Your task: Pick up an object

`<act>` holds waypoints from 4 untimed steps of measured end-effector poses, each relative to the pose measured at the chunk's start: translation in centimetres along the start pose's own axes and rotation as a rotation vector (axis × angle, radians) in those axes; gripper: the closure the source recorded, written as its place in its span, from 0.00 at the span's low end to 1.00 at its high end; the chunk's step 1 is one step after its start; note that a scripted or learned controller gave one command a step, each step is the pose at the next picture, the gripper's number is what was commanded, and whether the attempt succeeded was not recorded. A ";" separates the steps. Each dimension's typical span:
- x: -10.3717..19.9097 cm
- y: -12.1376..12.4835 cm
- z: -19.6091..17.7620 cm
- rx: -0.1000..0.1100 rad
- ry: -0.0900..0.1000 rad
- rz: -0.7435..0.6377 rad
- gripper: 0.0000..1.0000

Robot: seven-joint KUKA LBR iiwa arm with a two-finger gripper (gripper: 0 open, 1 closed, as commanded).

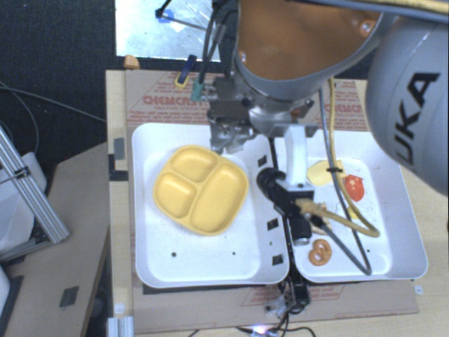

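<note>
Cardboard printed with red lettering point(165, 100) covers the desk point(77, 188), and two shallow white bins sit on it side by side. Nearest the camera, in the right bin point(400, 258), a small brown pretzel point(320, 251) lies close to the front wall. Just behind it a yellow cable point(347, 220) and grey cables trail across the bin floor. Farther back in the same bin a red and orange toy piece point(353, 187) rests beside a pale yellow flat piece point(320, 172), the two near each other.

Over the divider between the bins hangs a black cylindrical part point(277, 192) with a white bracket point(297, 156) above it.

In the left bin point(151, 258) a yellow divided plate point(200, 188) with three compartments lies slightly tilted, filling the middle and rear of the bin. The claw point(226, 144) hangs at the plate's far edge, close to the bin's back wall; whether it is released or clenched cannot be told, as its metal body hides the tips. Nothing is seen between them.

Beyond, the arm's orange band point(302, 27) and grey shell point(414, 90) loom over the rear, and a blue and yellow tool point(186, 72) lies on the cardboard.
</note>
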State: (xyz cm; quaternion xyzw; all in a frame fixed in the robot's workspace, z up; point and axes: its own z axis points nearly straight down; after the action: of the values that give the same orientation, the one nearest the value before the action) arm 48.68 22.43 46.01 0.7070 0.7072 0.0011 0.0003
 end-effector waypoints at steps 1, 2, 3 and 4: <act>-5.7 0.0 0.4 0.000 -0.001 0.004 1.00; -10.6 5.9 10.8 0.007 -0.005 0.006 1.00; -9.5 11.5 14.8 -0.001 -0.001 0.000 1.00; -14.7 7.0 9.1 -0.004 -0.001 0.004 1.00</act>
State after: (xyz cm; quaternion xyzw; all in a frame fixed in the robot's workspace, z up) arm 55.67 7.77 36.93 0.7083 0.7059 0.0023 0.0021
